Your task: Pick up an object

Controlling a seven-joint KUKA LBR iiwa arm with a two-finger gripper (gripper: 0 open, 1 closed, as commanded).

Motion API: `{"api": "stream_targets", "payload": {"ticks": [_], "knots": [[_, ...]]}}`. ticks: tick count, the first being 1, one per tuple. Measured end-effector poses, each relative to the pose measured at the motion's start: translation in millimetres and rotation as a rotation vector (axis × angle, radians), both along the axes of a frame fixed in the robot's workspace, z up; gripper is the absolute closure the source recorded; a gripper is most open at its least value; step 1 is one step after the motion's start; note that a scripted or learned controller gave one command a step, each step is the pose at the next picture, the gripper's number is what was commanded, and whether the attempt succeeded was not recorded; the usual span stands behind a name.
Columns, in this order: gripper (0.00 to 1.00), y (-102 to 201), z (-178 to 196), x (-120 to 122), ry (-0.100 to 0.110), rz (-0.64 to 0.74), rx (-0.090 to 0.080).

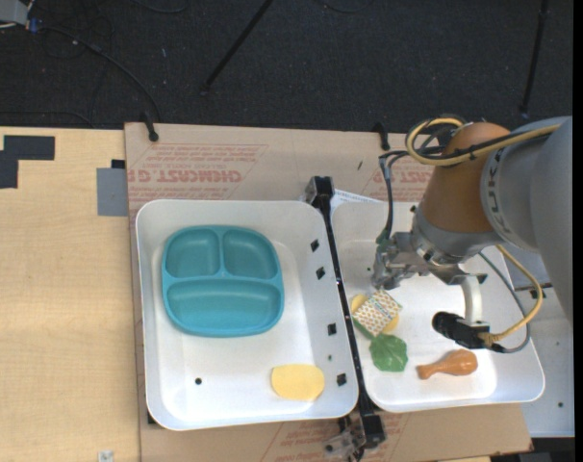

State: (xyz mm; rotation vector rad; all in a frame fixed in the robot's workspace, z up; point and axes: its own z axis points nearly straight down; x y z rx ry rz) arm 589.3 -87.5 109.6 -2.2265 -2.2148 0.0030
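**Reaching for the toy waffle in the right bin**

My gripper (pixel 386 269) hangs above the right bin (pixel 522 388), close to its left wall. The toy waffle (pixel 377 312) lies just below me, touching a green leaf toy (pixel 389 353). I judge it light, stiff and a little slippery, so I would pinch it across 2 opposite edges.

Only readable thing here is the red print on the cardboard sheet (pixel 224 166) under the bins: it sits upside down from this angle and looks like "CHEMCRZT", with another letter or two after it that I can't make out. There's more faded red print along the cardboard's bottom edge, way too blurry to read.
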Motion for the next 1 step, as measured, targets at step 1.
{"api": "stream_targets", "payload": {"ticks": [1], "knots": [[1.0,0.8,42.2,-1.3,-0.002,0.001,0.001]]}}
